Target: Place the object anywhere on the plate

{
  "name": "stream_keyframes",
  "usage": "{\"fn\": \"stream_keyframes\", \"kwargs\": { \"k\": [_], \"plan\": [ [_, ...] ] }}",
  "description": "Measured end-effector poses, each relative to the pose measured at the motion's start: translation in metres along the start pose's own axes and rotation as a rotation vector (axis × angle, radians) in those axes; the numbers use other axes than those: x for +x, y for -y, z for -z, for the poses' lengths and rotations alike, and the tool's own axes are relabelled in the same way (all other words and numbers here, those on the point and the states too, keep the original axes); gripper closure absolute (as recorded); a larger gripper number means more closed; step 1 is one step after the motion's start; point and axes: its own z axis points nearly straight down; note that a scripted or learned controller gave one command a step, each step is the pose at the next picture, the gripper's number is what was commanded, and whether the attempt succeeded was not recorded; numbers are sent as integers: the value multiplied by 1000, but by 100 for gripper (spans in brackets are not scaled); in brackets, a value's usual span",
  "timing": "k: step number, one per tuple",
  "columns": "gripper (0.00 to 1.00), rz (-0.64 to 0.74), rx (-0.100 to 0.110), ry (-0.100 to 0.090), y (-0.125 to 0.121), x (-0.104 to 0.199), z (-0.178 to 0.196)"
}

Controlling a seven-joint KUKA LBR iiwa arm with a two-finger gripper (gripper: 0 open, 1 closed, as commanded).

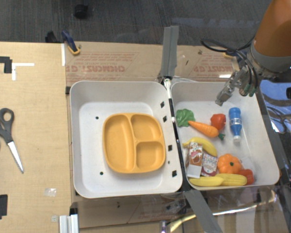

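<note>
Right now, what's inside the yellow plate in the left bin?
Nothing lies in the yellow plate: all three of its compartments show bare. The toy food sits in the right bin instead. What the plate covers of the left bin floor cannot be seen.

Two white bins: left bin (82,144), right bin (262,144). One plate (134,142), yellow, three compartments, in the left bin. In the right bin: one bottle (235,122), one carrot (202,128), one green leafy piece (185,117), one tomato (218,121), one orange (229,163), one corn cob (234,179), two bananas (202,146) (204,181), and what appear to be two small packets (194,161) (210,165). One pair of scissors (8,136) on the bench.
</note>
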Motion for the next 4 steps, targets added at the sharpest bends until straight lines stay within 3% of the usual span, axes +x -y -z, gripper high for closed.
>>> {"fn": "stream_keyframes", "kwargs": {
  "k": [1,2,3,4],
  "plan": [
    [100,39,0,-5,-56,38,-36],
    [100,-9,0,-6,-102,90,-79],
    [100,49,0,-5,-126,156,-79],
    [0,48,0,-5,-126,156,-79]
  ]
}}
